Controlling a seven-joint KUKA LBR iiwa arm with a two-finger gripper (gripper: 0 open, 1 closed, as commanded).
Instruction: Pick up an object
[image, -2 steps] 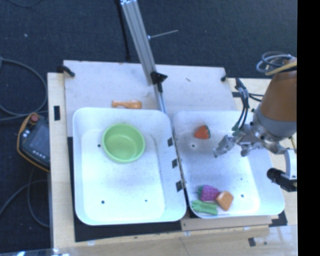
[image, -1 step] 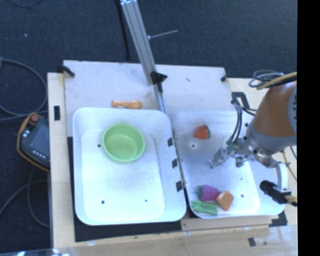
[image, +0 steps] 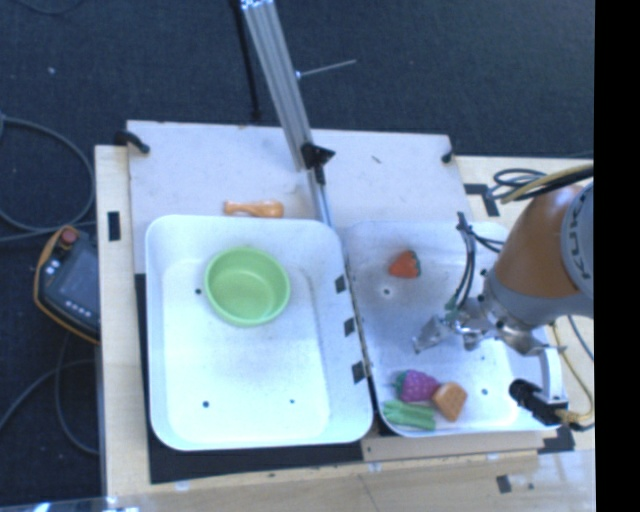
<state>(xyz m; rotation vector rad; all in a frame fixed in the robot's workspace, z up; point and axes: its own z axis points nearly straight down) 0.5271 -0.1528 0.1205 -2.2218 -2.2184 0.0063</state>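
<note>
Right bin (image: 400, 310): red-orange strawberry (image: 405, 264).

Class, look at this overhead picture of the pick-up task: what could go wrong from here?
1. The purple piece, green piece and orange piece crowd together at the right bin's front rim, so a grasp may nudge neighbours.
2. The end effector sits over bare floor, likely grabbing nothing.
3. The red strawberry looks small and could slip.

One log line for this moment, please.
tool over right bin, nothing gripped | strawberry behind | grapes nearer front | green bowl left bin
</note>
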